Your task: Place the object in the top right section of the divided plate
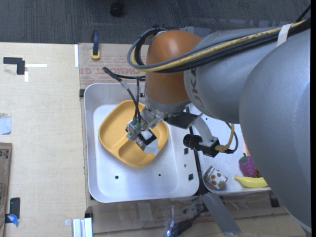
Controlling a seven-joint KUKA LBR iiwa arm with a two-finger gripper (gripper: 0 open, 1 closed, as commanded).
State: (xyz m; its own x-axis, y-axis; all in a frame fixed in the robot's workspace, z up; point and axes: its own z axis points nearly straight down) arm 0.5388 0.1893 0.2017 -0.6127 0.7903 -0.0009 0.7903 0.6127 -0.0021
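The yellow divided plate [114, 131] lies tilted in the left white bin [91, 147], toward its upper half. My gripper [141, 135] hangs low over the plate's right side, reaching down from the orange wrist dome [168, 68]. A small grey-green thing [133, 128] shows right at the gripper's tip, above the plate's inner ridge. I cannot tell whether it is held or is part of the tool. The arm hides the plate's right rim.
The right bin holds purple grapes [248, 166], a yellow banana [252, 182] and a small patterned cup [216, 179] near its front. A blue and yellow clamp [95, 50] sits at the bench's back edge. The grey arm covers most of the right side.
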